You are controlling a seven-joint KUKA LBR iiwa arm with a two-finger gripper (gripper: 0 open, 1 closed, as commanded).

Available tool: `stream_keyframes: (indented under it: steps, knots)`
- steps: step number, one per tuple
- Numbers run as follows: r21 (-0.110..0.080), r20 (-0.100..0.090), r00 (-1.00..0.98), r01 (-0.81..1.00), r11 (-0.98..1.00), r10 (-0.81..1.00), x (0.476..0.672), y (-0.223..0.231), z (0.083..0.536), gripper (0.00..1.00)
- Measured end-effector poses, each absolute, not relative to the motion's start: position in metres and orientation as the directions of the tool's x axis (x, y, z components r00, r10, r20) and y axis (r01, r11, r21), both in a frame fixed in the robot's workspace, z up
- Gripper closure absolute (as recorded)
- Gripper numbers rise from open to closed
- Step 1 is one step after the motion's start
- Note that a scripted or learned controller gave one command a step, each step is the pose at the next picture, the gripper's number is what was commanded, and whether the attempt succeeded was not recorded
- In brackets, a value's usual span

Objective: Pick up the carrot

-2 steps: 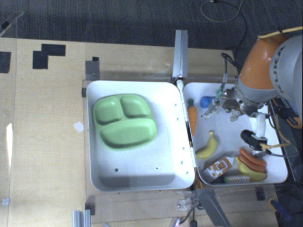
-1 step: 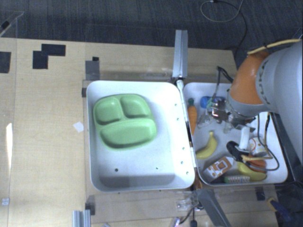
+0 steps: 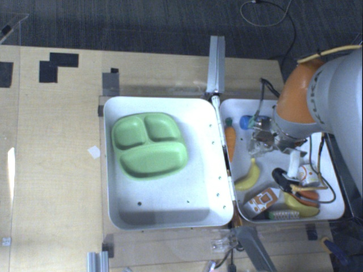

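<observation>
Here the jaws [image 3: 262, 143] hover near the carrot [image 3: 230, 141], apart.

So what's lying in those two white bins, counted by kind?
Green plate: 1
Carrot: 1
Bananas: 2
Small box: 1
Blue item, too blurred to name: 1
Total: 6, plus some clutter under the arm I can't identify.
</observation>
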State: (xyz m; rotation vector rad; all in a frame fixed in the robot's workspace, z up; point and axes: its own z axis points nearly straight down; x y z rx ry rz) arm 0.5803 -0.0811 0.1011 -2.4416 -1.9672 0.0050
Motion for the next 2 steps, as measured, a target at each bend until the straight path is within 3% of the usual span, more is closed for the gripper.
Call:
stream_keyframes:
  steps: [1, 2]
  knots:
    - [-0.003, 0.000, 0.145, 0.989, -0.145, 0.990, 0.547, 0.016, 0.181, 1.00]
    - [-0.006, -0.001, 0.127, 0.992, -0.127, 0.992, 0.497, 0.040, 0.181, 1.00]
